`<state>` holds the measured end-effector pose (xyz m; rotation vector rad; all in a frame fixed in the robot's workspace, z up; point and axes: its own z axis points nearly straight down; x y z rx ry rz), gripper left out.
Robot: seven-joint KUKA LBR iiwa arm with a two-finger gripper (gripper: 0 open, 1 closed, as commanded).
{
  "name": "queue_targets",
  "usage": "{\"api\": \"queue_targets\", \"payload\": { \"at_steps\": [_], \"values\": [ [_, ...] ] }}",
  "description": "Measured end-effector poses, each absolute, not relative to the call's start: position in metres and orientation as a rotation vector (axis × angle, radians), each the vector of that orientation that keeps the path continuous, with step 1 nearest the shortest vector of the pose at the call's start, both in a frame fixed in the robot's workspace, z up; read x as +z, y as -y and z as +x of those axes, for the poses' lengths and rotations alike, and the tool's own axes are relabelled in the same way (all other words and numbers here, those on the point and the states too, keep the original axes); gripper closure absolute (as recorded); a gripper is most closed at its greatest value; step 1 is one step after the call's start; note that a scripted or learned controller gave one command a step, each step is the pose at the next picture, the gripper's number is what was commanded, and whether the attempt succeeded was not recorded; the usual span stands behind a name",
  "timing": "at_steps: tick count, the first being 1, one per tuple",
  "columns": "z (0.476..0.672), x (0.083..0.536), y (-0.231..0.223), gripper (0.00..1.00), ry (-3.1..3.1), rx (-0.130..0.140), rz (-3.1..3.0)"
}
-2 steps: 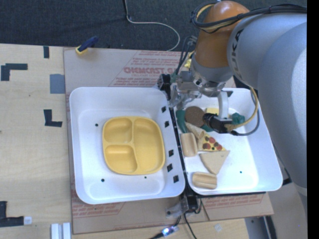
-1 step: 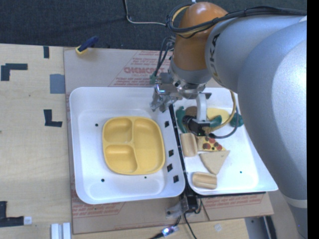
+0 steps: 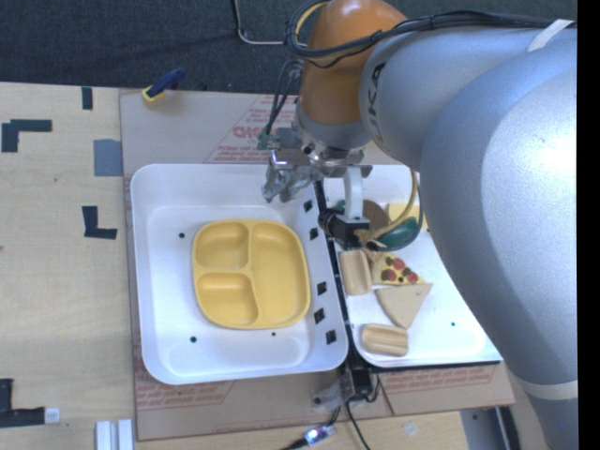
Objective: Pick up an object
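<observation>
Grey and bulky, the arm (image 3: pixel 487 157) reaches in from the right, an orange band above its wrist. Two white bins sit side by side: the left bin (image 3: pixel 164 331) holds a yellow divided plate (image 3: pixel 251 275) lying flat, well apart from the toy food in the right bin (image 3: pixel 455 331). The gripper (image 3: pixel 286 184) hangs over the far rim where the bins meet; whether it is released or clenched cannot be told. In the right bin lie a tan wedge (image 3: pixel 405 301), a bread roll (image 3: pixel 384 340) and a pizza slice (image 3: pixel 397 271).

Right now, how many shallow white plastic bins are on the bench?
2. The left white bin holds a yellow divided plate; the right white bin sits beside it, partly hidden under the grey robot arm.
</observation>
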<state>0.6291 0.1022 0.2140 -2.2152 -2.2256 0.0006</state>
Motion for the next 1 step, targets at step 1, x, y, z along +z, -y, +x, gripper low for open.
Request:
{"api": "queue_targets", "payload": {
  "at_steps": [1],
  "values": [
    [0.6221, 0.2328, -0.1056, 1.00, 2.223, 0.000, -2.218]
  ]
}}
